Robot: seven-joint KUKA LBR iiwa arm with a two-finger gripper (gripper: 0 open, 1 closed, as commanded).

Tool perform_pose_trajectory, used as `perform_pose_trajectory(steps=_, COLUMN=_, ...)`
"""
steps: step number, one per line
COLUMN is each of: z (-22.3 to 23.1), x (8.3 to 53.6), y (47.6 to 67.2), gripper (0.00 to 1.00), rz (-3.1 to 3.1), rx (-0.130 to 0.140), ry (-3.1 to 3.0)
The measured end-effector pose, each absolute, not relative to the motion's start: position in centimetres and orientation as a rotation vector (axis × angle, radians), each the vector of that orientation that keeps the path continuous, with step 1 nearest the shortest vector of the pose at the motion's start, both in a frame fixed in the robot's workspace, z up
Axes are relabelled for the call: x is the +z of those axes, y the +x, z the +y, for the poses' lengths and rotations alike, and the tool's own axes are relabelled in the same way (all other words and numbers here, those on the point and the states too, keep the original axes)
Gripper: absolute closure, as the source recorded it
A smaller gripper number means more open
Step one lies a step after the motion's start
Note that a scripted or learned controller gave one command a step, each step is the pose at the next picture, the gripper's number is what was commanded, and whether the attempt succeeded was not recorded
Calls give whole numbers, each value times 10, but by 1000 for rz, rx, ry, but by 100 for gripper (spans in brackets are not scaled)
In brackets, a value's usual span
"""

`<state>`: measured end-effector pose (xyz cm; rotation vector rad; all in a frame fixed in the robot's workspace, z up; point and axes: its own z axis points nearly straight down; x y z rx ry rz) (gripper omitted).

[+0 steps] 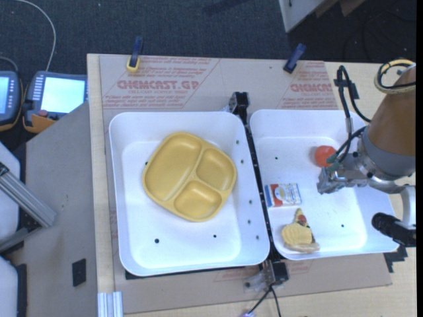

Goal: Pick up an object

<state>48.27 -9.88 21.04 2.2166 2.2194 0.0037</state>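
In the right bin (277, 125) lie a small orange-red ball (323, 154), a flat white packet with red and blue print (283, 194), and a yellow soft toy (298, 235) near the front rim. My gripper (329, 180) hangs just below and to the right of the orange ball, its dark fingers pointing down toward the bin floor. Nothing shows between the fingers.
The left bin (125, 177) holds a yellow divided plate (190, 175). A black clamp (239, 102) sits at the back where the two bins meet. Cables (345, 91) trail along the arm at the right. Blue clips (294, 57) hold the board at the back.
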Motion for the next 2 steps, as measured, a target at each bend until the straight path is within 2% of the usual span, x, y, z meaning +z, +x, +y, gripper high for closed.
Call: perform_pose_trajectory(steps=2, z=1, x=210, y=483, gripper=100, rz=2230, rx=0, ry=2218)
